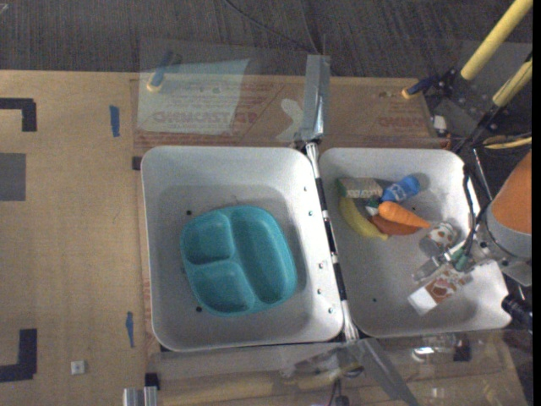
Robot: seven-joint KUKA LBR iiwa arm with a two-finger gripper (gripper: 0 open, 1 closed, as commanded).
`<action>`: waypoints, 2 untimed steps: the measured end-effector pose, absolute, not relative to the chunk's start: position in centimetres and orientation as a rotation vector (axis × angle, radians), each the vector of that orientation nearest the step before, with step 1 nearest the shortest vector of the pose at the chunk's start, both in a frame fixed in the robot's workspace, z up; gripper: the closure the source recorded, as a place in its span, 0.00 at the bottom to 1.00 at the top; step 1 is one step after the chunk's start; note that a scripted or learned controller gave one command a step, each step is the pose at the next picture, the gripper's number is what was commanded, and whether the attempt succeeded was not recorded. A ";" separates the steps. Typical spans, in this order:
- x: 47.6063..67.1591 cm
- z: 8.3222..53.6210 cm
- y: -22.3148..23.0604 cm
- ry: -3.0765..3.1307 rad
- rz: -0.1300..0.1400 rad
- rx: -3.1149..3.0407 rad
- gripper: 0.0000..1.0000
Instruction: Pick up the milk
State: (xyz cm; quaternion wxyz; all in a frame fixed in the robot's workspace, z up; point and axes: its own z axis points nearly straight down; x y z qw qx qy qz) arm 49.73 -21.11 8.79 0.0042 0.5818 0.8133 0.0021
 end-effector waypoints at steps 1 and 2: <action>50.0 22.1 -18.9 2.312 0.001 2.123 0.00; 47.9 9.7 -21.6 2.434 0.001 1.984 0.00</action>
